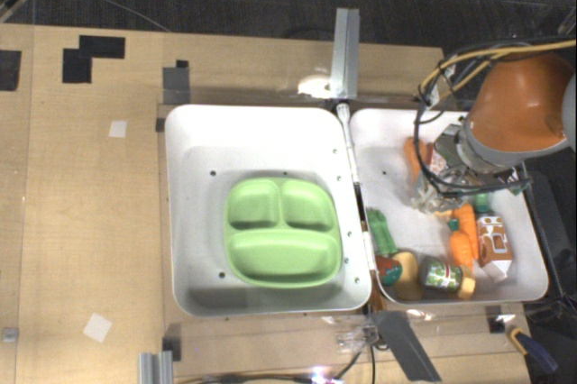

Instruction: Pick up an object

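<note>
No words or numbers can be read here. The small box (pixel 492 240) in the right bin (pixel 537 283) has orange and white patches on it, but the print is too blurry to make out. The little jar (pixel 443 275) next to it has a green label, and its letters are too small to read too.

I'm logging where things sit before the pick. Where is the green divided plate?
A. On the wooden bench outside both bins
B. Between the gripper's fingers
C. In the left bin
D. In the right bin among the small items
C: the green divided plate lies flat in the left bin, while the arm is over the right bin.
</note>
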Robot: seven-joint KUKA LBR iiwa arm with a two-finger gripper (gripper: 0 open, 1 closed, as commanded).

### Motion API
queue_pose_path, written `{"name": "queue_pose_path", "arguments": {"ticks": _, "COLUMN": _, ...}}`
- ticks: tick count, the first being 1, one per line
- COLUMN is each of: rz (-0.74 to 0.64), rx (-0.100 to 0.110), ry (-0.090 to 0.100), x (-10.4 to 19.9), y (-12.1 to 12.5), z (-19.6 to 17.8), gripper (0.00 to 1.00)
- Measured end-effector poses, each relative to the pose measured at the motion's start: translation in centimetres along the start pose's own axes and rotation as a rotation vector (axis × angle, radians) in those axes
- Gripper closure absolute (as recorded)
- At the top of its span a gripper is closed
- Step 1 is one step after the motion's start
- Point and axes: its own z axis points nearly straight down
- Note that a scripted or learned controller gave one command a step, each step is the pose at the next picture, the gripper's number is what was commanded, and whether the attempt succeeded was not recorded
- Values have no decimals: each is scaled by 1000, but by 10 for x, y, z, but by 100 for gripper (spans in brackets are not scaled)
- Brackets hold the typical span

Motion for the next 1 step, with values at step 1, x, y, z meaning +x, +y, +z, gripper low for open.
{"name": "queue_pose_path", "arguments": {"ticks": 1, "rz": 0, "rx": -1, "ry": 1, "x": 0, "y": 0, "z": 1, "gripper": 0}}
